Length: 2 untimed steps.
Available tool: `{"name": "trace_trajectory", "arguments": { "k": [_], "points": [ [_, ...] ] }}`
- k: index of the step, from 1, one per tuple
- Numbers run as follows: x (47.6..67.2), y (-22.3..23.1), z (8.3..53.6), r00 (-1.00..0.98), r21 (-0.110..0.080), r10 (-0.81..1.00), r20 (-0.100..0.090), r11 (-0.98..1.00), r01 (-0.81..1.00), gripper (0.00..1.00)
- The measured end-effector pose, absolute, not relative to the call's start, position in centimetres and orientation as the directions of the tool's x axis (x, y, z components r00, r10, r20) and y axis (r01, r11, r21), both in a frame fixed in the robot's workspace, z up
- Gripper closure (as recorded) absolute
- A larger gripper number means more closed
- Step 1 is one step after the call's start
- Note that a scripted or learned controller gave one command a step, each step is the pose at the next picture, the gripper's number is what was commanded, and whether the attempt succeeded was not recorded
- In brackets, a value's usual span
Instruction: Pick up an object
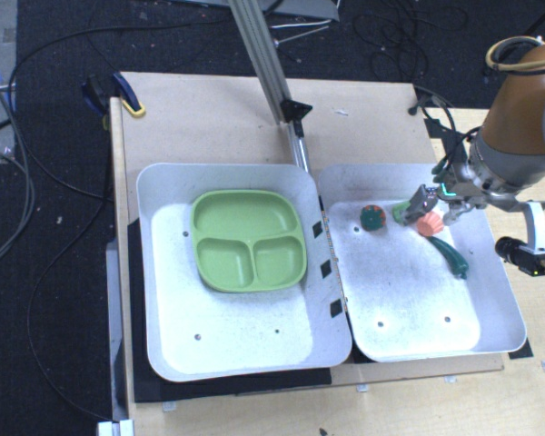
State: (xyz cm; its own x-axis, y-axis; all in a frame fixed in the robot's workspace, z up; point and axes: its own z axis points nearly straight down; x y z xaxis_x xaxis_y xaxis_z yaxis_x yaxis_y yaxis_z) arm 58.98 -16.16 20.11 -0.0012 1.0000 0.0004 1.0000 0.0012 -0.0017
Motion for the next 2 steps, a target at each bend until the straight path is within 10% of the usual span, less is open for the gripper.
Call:
{"name": "trace_trajectory", "arguments": {
  "k": [2],
  "points": [
    [58.7, -17.1, 14.5, 0.002, -0.005, 1.0, 0.0, -0.002, 1.0, 0.0]
  ]
}}
